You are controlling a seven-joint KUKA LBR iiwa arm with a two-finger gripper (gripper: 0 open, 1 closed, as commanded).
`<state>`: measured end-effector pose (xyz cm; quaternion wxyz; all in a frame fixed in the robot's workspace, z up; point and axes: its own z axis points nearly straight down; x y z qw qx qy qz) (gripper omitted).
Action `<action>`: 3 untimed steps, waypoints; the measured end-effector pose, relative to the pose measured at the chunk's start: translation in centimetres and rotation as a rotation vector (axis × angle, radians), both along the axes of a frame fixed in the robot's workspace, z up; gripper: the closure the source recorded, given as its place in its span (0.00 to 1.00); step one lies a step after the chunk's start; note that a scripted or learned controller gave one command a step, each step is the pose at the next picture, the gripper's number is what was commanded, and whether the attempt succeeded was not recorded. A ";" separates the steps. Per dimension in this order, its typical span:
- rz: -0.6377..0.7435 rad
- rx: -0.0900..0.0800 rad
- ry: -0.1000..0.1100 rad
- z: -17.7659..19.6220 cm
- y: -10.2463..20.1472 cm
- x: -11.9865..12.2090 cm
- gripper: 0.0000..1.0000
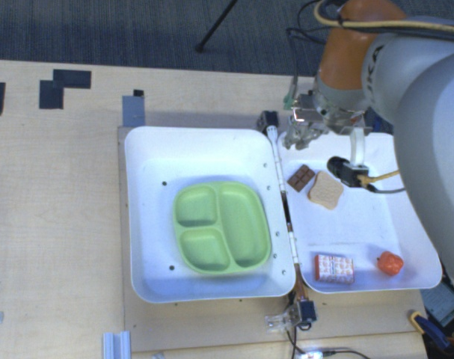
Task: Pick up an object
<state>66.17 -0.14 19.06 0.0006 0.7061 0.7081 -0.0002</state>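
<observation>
My gripper (304, 136) hangs over the far left corner of the right bin (376, 223), under the orange wrist band. Just in front of it on the bin floor lies a small brown chocolate square (301, 176), with a tan slice of bread (326, 191) touching its right side. Near the front wall of the bin lie a red-and-white packet (334, 268) and a small red-orange tomato-like ball (390, 263). Nothing shows in the gripper's grasp.
The left bin (148, 200) holds a green plate with three compartments (221, 226). A black fitting with a yellow cable (348, 172) hangs from the arm just right of the bread. The grey arm covers the right bin's far right side.
</observation>
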 end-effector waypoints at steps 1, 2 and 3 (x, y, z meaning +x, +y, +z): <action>0.004 0.002 -0.003 2.3 4.8 0.7 1.00; 0.001 0.001 -0.003 7.8 1.2 -8.3 1.00; -0.001 0.001 0.000 3.7 -1.1 -10.7 1.00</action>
